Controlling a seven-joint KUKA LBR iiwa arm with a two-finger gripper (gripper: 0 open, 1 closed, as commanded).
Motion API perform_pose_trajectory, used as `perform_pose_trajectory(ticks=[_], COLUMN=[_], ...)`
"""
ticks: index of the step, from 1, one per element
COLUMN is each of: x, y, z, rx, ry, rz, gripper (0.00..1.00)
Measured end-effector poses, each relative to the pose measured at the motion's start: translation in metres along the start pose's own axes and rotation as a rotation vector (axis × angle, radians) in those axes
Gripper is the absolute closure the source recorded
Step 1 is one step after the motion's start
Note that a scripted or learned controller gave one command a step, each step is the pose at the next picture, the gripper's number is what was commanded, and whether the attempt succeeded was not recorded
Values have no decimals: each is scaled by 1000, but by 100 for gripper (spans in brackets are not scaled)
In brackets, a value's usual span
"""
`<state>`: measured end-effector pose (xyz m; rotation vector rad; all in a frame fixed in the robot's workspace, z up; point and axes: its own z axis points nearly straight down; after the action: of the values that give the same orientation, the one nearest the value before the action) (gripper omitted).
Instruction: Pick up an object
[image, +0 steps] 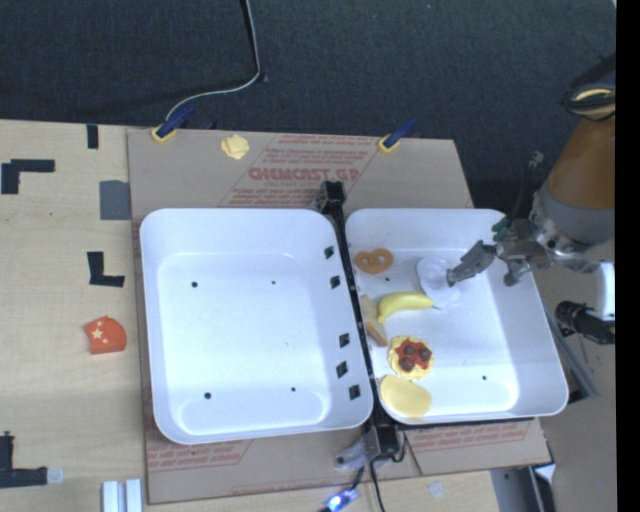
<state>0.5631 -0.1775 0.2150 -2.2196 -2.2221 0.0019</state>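
Step in hand: approach. The gripper (452, 277) is lowered over a pale clear object (436, 272); finger state cannot be told. Banana (404, 303) lies just beyond the tips; descent and closing are called for next.

The left bin (240, 320) offers open white floor from wall to wall. In the right bin (500, 390), things crowd the side by the shared wall: a pretzel (373, 261) near the far corner, then a banana (404, 303), a berry tart (411, 356) and a pale yellow disc (406, 397) toward the near corner. The gripper (452, 278) reaches in from the right edge over a clear object (436, 273) beside the banana. The near right corner is open floor.
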Motion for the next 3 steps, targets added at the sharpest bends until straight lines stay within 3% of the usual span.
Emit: perform_pose_trajectory(ticks=[1,2,3], x=[84,84,84], y=[-29,-72,-68], z=[28,125,110], rx=[5,14,4], ry=[5,3,3], rz=[-6,2,0], gripper=[0,0,100])
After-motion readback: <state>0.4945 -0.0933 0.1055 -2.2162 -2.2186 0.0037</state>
